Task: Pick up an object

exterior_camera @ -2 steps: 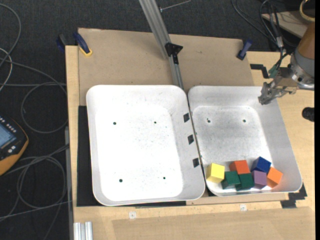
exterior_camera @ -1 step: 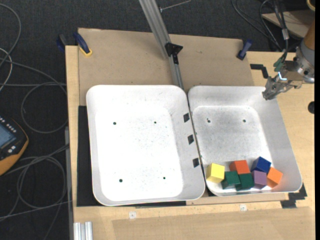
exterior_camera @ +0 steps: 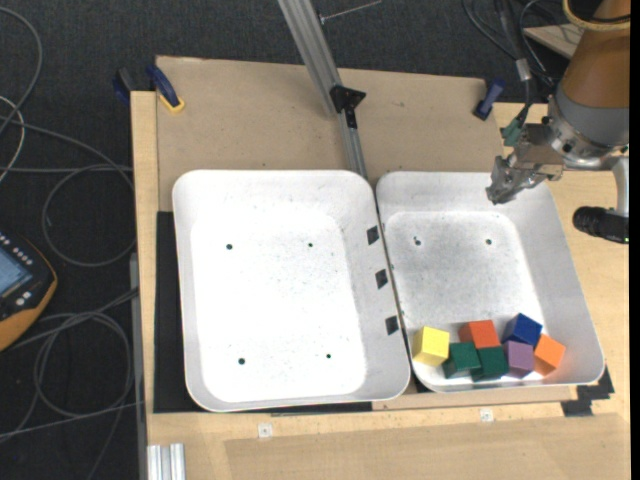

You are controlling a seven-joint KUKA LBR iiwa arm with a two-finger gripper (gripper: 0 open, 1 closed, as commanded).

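My gripper [exterior_camera: 503, 189] hangs over the right bin's [exterior_camera: 455, 253] far corner; I cannot tell its state. The blocks [exterior_camera: 487, 348] lie unpicked at the near edge.

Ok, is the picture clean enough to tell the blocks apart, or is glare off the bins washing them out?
Camera view: lighting is even and soft, no hard glare on the right bin; the blocks in its near corner read crisply by colour, with only faint shadows. The gripper over the far rim is small and slightly soft, so its fingers are hard to read.
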